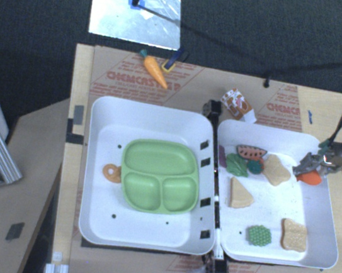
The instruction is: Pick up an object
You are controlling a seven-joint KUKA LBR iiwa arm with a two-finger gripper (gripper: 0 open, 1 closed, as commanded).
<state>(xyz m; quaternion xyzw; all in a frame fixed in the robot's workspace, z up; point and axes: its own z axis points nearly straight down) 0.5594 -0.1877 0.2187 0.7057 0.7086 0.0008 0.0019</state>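
Grey metallic tool, boxy wrist block behind, dark cables looping above along arm.

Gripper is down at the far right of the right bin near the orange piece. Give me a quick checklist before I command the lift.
1. Gripper over the right bin: ok.
2. Gripper lined up with the orange piece: ok, it sits directly at the fingertips.
3. Orange piece actually between the fingers: cannot tell.
4. Neighbours out of the way: ok, the tan bread piece lies apart on the left.
5. Orange piece away from the bin wall: not ok, it lies near the right rim.
6. Green tray in the left bin untouched: ok.
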